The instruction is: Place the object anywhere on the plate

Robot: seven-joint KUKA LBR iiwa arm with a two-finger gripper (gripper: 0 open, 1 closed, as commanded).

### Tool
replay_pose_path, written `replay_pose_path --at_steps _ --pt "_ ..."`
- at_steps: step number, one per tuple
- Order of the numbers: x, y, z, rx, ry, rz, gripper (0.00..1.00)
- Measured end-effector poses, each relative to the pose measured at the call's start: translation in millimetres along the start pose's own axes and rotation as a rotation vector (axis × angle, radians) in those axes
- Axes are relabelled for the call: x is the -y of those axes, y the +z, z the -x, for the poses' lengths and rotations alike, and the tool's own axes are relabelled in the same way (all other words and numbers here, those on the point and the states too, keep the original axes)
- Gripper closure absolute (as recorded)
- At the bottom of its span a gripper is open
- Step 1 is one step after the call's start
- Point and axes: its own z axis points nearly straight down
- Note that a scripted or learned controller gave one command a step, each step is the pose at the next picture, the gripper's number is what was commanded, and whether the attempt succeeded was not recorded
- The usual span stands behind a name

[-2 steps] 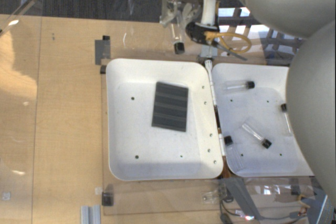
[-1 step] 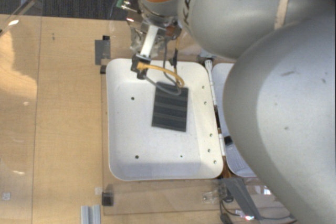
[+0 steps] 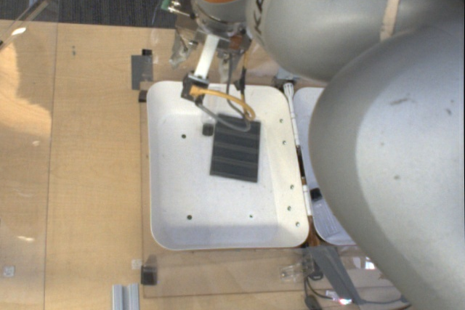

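A dark grey ribbed rectangular plate [image 3: 235, 149] lies flat near the middle of the left white bin [image 3: 174, 185]. Just off its upper left corner a small dark squarish object [image 3: 208, 130] rests on the bin floor, apart from the plate. My gripper [image 3: 234, 82] hangs below the orange band over the bin's far edge, above and behind the plate. It is small and partly hidden by the wrist. Nothing can be seen held in it.
The grey arm covers most of the right bin [image 3: 311, 156], of which a strip of the left side shows. Wooden bench surface [image 3: 73, 156] lies left of the bins. Small black brackets [image 3: 142, 69] sit at the left bin's corners.
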Motion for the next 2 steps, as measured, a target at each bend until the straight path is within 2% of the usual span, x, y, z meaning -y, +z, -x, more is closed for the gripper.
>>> replay_pose_path --at_steps 1,2 --pt "56.2 118.9 19.8 0.0 0.22 -0.002 0.0" --pt "53.9 107.2 20.2 -0.005 0.224 -0.001 1.0"
